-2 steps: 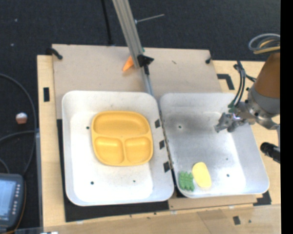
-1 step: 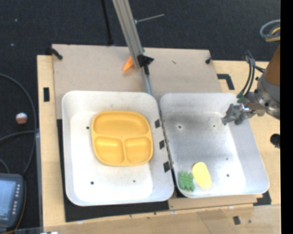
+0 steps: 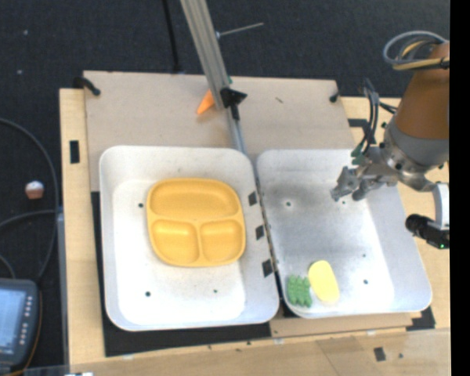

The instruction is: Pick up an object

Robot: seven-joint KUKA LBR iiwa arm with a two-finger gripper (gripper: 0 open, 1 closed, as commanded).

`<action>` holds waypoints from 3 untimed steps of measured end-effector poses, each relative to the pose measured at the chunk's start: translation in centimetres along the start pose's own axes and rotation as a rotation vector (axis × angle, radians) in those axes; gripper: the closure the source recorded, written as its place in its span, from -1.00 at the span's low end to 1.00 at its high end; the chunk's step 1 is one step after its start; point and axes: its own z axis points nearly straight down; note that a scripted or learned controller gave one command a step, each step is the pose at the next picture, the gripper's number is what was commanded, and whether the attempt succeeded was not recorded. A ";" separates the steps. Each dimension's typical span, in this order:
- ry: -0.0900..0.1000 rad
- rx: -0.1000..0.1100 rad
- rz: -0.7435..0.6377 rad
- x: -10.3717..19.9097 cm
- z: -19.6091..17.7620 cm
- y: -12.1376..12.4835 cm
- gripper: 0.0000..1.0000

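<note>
The arm is reaching in from the right, and its gripper is hanging over the upper right part of the right bin. The fingers appear to be standing slightly apart, and nothing is sitting between them.

The candidate things for picking are lying in the near left corner of the right bin. A yellow oval piece is resting on the bin floor, and a small green piece is lying just beside it on its left, the two touching or nearly touching. Both are lying well apart from the gripper, toward the near edge of the bin.

The left bin is bearing a yellow divided plate, which is lying flat near the bin's middle. The plate is showing one long compartment at the far side and two smaller ones at the near side.

A metal rail is running at a slant from the top of the view down to the gap between the two bins. A small orange piece is lying on the board behind the bins, just left of the rail.
</note>
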 end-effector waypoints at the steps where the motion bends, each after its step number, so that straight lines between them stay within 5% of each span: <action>1: 0.000 0.000 -0.001 5.0 0.8 1.9 1.00; 3: 0.001 -0.001 -0.002 15.7 -0.3 6.0 1.00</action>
